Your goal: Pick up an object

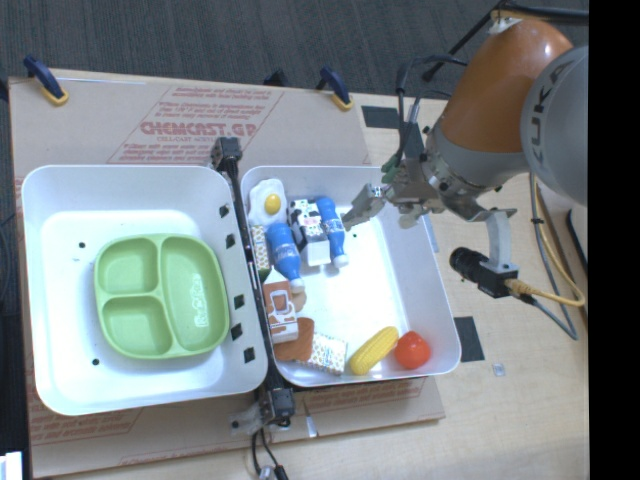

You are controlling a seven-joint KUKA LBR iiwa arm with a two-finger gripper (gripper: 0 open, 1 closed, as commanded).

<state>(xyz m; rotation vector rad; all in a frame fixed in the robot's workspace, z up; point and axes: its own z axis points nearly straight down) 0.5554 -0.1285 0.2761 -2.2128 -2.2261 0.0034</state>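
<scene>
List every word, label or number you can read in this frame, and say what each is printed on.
"CHEMCAST GP": red print on the brown cardboard sheet under the bins.
Smaller red lines around it: too blurred to read.
Dark letters on the grey arm casing: cut off, unreadable.
Packets in the right white bin: print too small.

A light wooden bench carries a printed cardboard sheet held by 2 blue clamps; dark carpet lies beyond.

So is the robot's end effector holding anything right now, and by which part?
Nothing is held. The end effector hangs over the right bin's upper right corner with nothing between its fingers; the nearest item, a blue bottle, lies apart from it.
</scene>
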